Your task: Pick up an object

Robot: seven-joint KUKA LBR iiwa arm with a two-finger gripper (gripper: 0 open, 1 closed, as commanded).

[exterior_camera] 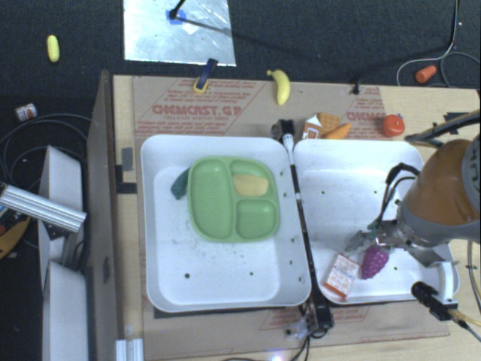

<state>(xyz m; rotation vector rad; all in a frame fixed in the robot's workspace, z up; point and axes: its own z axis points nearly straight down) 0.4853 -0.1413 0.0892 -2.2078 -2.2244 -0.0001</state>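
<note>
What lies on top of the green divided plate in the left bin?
A flat yellow item lies in the upper right compartment of the green divided plate. A dark teal object is partly tucked under the plate's left rim; its covered part cannot be seen.

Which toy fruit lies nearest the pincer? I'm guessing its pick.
The purple grapes in the right bin, right beside the pincer; banana and tomato lie outside.

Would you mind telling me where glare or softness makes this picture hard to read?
Camera view: the right bin floor is washed out by bright light; the foil sheet behind the bench glares; the gripper near the purple grapes is soft, its fingers unreadable; the green tray is evenly lit.
</note>
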